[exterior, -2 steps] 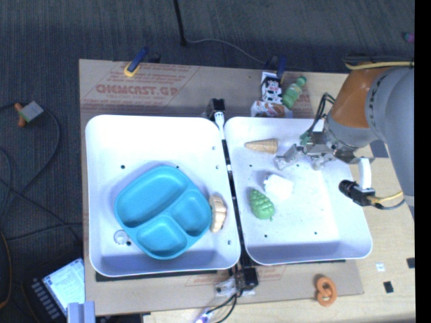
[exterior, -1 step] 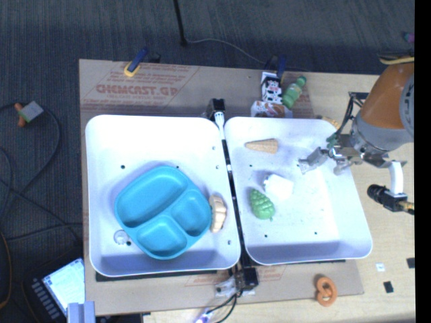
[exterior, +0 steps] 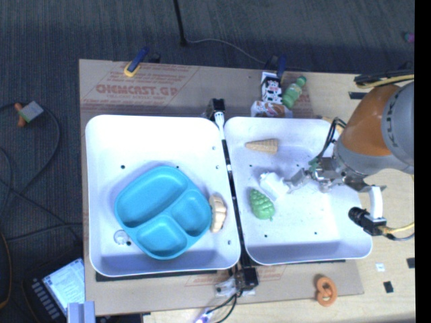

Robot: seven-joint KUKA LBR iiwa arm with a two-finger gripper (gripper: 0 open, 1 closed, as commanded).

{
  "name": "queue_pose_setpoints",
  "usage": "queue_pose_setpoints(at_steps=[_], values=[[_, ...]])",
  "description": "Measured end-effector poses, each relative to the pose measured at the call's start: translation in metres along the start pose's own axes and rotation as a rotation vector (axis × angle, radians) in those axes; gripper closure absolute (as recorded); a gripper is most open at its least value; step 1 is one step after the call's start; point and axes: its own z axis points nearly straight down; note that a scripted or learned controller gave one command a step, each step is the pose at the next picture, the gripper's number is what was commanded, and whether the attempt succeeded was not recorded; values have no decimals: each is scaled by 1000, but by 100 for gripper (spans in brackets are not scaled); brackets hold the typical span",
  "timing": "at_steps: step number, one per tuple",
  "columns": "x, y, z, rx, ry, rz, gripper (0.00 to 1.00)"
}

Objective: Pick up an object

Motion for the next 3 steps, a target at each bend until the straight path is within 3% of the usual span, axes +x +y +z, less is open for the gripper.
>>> queue_pose_setpoints(at_steps=[1,2,3], values=[[65,-50,-27,8,2,0,0],[84,-64,-13,9,2,1,0],[40,-24,-21,6,0,1,0]])
